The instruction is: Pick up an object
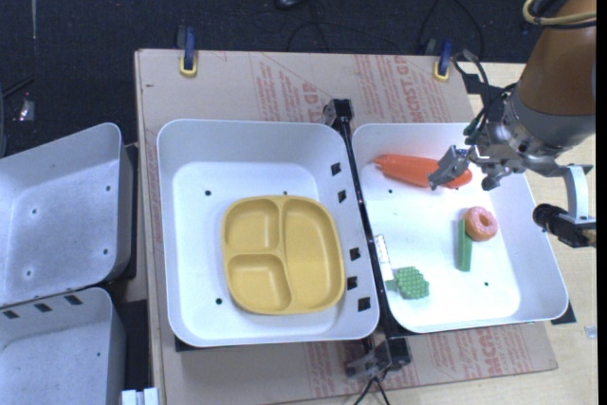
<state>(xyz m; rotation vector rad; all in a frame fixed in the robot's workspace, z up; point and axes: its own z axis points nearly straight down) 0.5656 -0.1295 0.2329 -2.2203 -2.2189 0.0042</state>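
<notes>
An orange carrot (410,169) lies at the back of the right bin (531,299). A pink-and-orange ring (482,223) rests at the bin's right, touching the top of a green stick (465,251). Near the front left sits a green knobbly block (411,283). My gripper (467,179) hangs over the carrot's right end, open; one finger is by the carrot's tip and the other stands to its right. Nothing is between the fingers.
The left bin (180,204) holds a yellow divided plate (283,253). A black divider with clips (356,204) runs between the bins. The arm's orange band (561,52) looms over the right bin's back right corner. Two spare white bins (57,204) lie off the bench at the left.
</notes>
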